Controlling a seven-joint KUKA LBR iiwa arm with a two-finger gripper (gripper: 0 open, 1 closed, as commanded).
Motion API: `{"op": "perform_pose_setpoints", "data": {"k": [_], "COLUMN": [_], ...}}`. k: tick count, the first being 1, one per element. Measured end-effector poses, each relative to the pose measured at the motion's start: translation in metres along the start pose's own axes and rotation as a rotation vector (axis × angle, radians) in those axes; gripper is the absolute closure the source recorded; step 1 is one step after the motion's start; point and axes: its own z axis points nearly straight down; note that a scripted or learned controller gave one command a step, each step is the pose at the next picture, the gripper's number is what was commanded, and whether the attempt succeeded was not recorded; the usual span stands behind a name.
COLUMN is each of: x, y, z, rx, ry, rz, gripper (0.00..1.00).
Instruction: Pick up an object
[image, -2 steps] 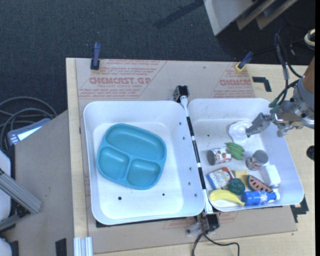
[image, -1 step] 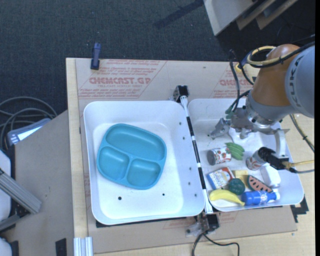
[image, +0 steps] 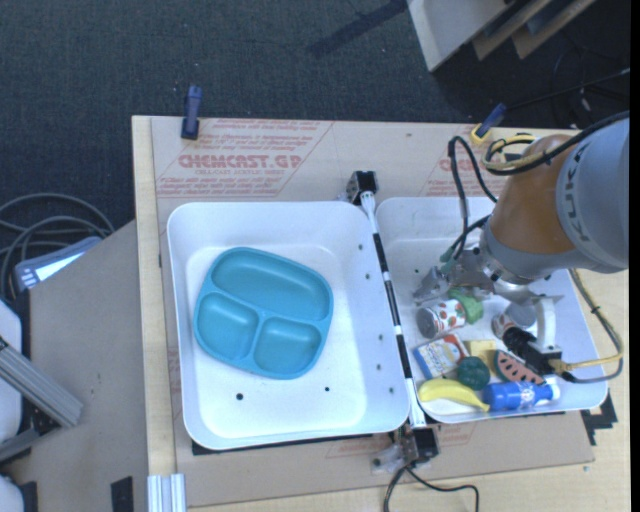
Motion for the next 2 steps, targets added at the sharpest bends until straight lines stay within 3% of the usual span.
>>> {"op": "perform_pose_setpoints", "data": {"k": [1, 2], "x": [-0.047, -0.006], "y": [0.071, 0.021], "z": [0.006, 0.005], "rx": [0.014, 0.015], "ry": [0.003, 0.004], "rz": [0.0, 0.0], "gripper": [0.0, 0.0]}}
